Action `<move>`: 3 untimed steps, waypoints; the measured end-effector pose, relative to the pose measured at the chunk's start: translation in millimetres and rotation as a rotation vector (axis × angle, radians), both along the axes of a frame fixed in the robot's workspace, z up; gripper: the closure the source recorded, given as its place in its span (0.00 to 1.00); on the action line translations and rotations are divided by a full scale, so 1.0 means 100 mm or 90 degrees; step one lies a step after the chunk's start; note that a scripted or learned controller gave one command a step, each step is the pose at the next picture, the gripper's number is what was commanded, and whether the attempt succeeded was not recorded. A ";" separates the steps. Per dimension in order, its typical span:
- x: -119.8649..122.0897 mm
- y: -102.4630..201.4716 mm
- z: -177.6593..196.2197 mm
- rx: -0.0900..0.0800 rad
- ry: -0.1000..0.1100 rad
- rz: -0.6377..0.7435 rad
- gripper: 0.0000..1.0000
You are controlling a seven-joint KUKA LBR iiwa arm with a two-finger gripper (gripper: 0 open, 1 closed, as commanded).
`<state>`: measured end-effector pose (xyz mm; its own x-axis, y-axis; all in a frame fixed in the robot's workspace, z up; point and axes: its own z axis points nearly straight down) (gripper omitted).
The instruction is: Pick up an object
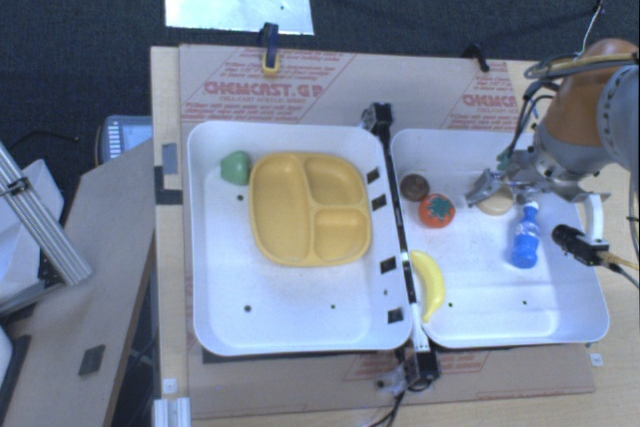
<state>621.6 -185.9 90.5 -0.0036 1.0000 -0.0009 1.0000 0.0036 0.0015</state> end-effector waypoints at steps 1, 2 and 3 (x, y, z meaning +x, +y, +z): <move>0.02 0.00 0.14 0.000 -0.003 0.001 1.00; 0.03 0.03 0.78 0.000 -0.003 0.001 1.00; 0.08 0.01 1.41 -0.001 -0.003 0.001 1.00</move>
<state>630.0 -184.8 231.5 -0.0058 1.0000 -0.0021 1.0000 0.0058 0.0062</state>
